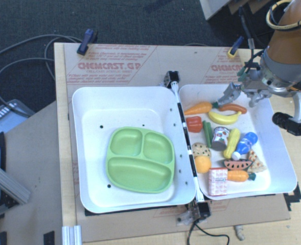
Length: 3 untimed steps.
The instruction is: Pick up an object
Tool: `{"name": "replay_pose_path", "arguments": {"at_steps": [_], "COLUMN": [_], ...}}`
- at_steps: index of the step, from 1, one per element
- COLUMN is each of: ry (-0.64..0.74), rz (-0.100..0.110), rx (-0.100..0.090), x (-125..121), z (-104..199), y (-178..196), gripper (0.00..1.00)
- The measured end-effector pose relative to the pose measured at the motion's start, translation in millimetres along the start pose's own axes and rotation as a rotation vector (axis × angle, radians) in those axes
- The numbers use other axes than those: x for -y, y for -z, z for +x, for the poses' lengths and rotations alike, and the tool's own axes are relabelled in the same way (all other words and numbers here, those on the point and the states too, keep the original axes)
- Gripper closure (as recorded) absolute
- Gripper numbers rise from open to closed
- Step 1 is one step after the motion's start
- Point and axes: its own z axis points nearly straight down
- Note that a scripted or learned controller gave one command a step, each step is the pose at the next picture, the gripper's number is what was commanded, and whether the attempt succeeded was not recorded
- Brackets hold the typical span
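Gripper (240, 92) above right bin's (280, 152) far end, fingers seemingly apart, nothing held. I'd drop straight onto banana (224, 117), straddle its width, avoid hotdog (232, 107).

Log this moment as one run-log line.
gripper: above right bin's far end, near banana | holding: nothing seen | plate: left bin

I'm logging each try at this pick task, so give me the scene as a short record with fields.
left bin: holds a green divided plate
right bin: holds a pile of toy food, among it a banana, a carrot and a corn cob
gripper: over the far end of the right bin, near the banana
held: nothing seen between the fingers
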Motion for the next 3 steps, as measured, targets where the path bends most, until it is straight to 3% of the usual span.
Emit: {"name": "replay_pose_path", "arguments": {"at_steps": [1, 2, 3], "ry": [-0.002, -0.002, 0.002], "rz": [-0.001, -0.008, -0.003], "rx": [0.002, 0.003, -0.001], "x": [47, 45, -31], "z": [-8, -8, 87], "y": [-134, -121, -42], "gripper": [0.00, 1.00, 1.00]}}
